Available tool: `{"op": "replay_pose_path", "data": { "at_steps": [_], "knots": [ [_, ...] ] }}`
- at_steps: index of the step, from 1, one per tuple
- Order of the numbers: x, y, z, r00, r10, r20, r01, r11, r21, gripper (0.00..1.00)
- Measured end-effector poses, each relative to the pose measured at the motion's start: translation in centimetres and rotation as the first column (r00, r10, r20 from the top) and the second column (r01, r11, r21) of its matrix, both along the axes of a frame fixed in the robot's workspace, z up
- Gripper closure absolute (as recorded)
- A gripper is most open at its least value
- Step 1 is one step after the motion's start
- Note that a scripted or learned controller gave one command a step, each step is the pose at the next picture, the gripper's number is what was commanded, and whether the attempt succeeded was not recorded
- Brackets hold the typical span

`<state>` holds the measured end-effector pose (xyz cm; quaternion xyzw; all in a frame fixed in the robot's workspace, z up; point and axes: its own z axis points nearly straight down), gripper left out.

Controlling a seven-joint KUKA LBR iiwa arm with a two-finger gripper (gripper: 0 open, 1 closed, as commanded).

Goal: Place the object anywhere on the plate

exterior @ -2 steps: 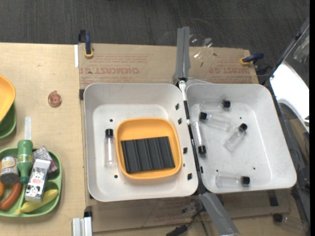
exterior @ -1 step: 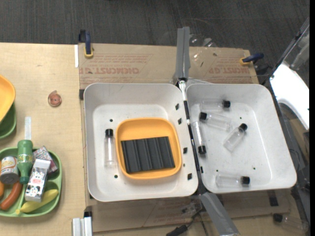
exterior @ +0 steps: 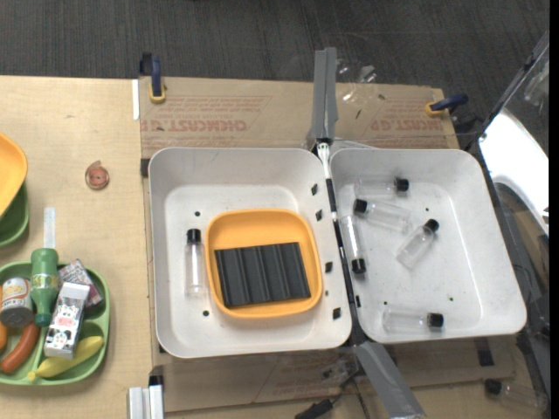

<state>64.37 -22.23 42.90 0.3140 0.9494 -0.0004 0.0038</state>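
Camera view: the orange plate (exterior: 262,225) sits in the left bin (exterior: 166,234) with a black ribbed insert (exterior: 262,273) on it. One clear vial with a black cap (exterior: 193,262) lies just beside the plate's left rim, not on it. Five more vials lie in the right bin (exterior: 489,260), one of them (exterior: 352,247) along the bin's left wall. I cannot tell the gripper's state, nor how the vials lie relative to it.

The clear vial bodies are hard to make out against the white bins; the caps show best. At the left edge an orange bowl (exterior: 10,177) is cut off. The cardboard (exterior: 236,120) behind the bins bears red print, upside down and too faint to read with certainty. Labels on the toy packets on the green plate (exterior: 92,347) are too small to read.
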Motion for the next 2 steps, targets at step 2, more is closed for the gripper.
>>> {"op": "replay_pose_path", "data": {
  "at_steps": [2],
  "knots": [
    [-5.5, 0.0, -10.9, 0.976, 0.216, -0.005, -0.216, 0.976, 0.003, 0.0]
  ]
}}
